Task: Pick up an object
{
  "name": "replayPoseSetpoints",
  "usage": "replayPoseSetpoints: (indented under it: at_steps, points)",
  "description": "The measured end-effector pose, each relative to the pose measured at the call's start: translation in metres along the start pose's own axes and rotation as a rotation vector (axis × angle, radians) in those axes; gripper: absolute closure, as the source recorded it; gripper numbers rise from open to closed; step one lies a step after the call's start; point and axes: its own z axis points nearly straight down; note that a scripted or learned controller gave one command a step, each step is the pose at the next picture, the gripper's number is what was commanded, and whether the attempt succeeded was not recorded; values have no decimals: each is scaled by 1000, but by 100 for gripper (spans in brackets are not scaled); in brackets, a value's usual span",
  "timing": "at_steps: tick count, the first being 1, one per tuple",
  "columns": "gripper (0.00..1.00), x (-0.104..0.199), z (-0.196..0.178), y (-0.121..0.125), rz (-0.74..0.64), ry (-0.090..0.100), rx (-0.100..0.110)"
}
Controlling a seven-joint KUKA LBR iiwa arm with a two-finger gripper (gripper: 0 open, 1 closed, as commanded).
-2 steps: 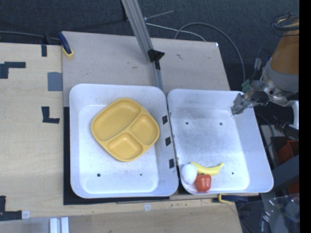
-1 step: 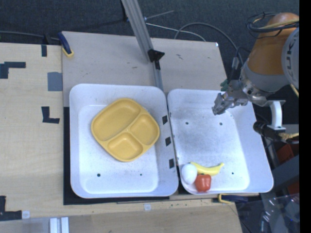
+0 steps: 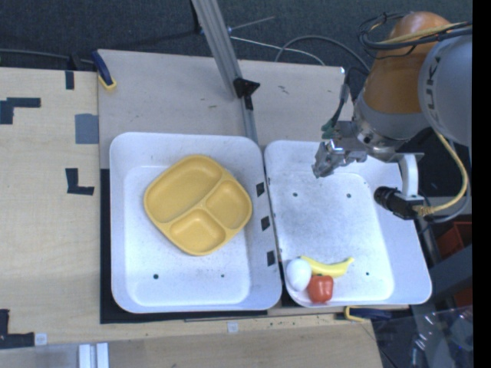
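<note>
Camera view looks down on a pale worktop [image 3: 176, 98] carrying two white bins. At nine o'clock sits the left bin [image 3: 126, 205], which holds a yellow divided plate [image 3: 197, 203]. At three o'clock sits the right bin [image 3: 399, 244], with three small things crowded into its six o'clock edge: a banana [image 3: 331, 266], a white egg [image 3: 297, 274] and a red pepper [image 3: 321, 287], all touching or nearly so.

The grey arm [image 3: 406, 75] comes in from two o'clock, and its hand [image 3: 328, 159] hangs over the twelve o'clock end of the right bin, well apart from the cluster. It has hold of nothing; how wide it stands, I cannot tell.

Risks, as I judge them: descending here would grasp bare bin floor. At the cluster, the bin wall could block one side, the round egg may roll away, and crowded neighbours may get nudged or pinched together.
</note>
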Motion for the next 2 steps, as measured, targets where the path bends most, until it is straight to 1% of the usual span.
replayPoseSetpoints:
  at_steps: [1,2]
  points:
    - [100,58,-6,3,-1,0,1]
    - [100,120,8,4,0,-1,3]
